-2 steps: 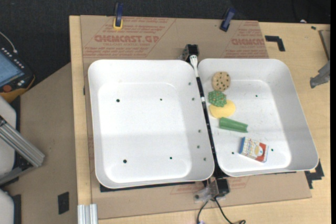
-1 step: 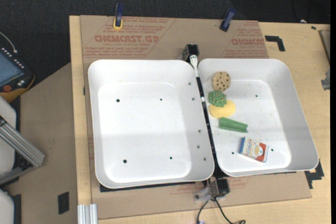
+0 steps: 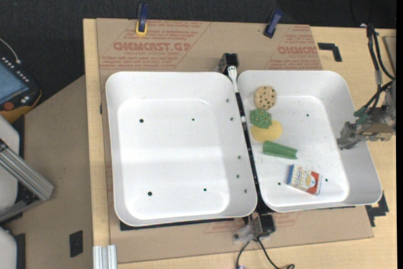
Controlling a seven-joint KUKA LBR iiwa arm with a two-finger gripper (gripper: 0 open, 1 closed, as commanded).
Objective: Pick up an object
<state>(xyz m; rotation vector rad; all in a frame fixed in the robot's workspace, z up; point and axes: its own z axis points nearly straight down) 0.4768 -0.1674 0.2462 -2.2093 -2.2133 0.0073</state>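
Objects in right bin: cookie, broccoli, yellow piece, green stick, carton. Gripper at right rim; finger state cannot be determined.

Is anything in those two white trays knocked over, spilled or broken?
Nothing stands out. The cookie, a green lump, a yellow piece, a green stick and a small carton lying flat sit loosely in the right tray. Nothing looks spilled or damaged.

So the bench is topped with brown Chemcast-printed board, two blue clamps at 12 o'clock. Directly on it: left bin toward 9, right bin toward 3, touching.
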